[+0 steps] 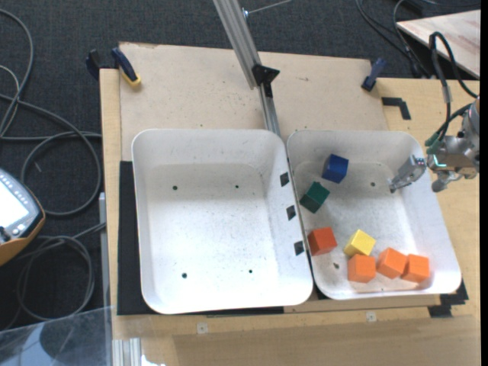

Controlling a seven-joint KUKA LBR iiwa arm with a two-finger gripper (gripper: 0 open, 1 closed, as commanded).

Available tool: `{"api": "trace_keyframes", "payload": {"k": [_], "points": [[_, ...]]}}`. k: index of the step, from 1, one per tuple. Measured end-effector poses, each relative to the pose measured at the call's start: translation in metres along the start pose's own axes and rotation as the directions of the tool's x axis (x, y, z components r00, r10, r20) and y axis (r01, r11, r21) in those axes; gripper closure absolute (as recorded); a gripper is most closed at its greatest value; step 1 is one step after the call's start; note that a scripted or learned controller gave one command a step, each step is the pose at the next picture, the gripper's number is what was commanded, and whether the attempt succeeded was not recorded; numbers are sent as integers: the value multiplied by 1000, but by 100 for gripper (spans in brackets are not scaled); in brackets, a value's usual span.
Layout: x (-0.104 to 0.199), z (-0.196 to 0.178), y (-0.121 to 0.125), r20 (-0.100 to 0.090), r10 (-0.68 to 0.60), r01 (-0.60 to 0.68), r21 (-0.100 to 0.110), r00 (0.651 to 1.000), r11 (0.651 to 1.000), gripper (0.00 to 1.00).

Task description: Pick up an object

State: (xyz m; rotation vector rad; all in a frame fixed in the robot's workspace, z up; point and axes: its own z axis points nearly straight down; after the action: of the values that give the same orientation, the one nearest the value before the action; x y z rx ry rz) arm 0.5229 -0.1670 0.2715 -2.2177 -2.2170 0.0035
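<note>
A: What carries everything?

B: A wooden bench (pixel 198 82), with two shallow white bins side by side on it. The left bin (pixel 152 227) takes up more of the bench than the right bin (pixel 446 239); their inner walls touch along the middle, where small black clips sit on the seam.

A: And the arm?

B: It enters at the bench's right edge. The gripper (pixel 418 172) hangs over the right bin's far right corner, just inside its rim. One grey finger points down and left towards the bin floor. Whether the jaws are spread or pressed together, I cannot tell; the second finger is too blurred to make out. Nothing shows between them.

A: Where are the objects to pick?

B: All in the right bin. Along its near edge three orange cubes sit in a row: one (pixel 362 268) left, one (pixel 393 263) in the middle, one (pixel 417 268) by the near right corner; the two rightmost touch. A fourth orange block (pixel 322 240) lies against the bin's left wall. A yellow cube (pixel 361 243) rests just behind the leftmost of the row. The green cube (pixel 314 197) sits near the left wall, further back, and the blue cube (pixel 335 168) lies just beyond it, towards the far edge, well apart from the gripper.
</note>
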Motion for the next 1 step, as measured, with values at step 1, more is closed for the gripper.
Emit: {"api": "trace_keyframes", "payload": {"k": [1], "points": [[0,-2,1,2,-1,1,-5,1000,1000,0]]}}
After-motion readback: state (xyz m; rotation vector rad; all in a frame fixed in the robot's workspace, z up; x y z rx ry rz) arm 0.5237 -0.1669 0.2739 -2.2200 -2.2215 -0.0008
